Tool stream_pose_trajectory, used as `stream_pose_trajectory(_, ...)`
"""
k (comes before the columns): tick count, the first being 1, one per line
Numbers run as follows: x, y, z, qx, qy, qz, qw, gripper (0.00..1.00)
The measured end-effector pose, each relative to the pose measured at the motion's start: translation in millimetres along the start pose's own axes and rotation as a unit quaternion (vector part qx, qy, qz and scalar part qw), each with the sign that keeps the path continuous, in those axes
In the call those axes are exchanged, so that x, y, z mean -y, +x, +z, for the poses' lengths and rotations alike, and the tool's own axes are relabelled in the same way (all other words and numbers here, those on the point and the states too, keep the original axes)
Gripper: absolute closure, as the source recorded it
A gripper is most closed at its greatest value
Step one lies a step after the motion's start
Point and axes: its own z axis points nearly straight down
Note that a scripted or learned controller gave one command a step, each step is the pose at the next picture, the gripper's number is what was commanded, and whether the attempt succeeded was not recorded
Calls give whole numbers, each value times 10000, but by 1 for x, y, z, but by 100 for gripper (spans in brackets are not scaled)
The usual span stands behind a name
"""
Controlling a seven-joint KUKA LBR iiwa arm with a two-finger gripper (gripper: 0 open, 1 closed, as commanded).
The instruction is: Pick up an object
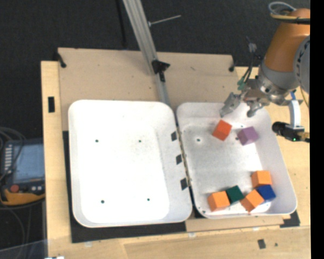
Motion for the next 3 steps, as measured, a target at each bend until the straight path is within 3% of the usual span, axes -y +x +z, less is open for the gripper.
stream_pose_trajectory(2,-6,-4,104,0,-7,-15,10000,0)
stream_pose_trajectory(3,-8,-5,90,18,-37,-25,10000,100)
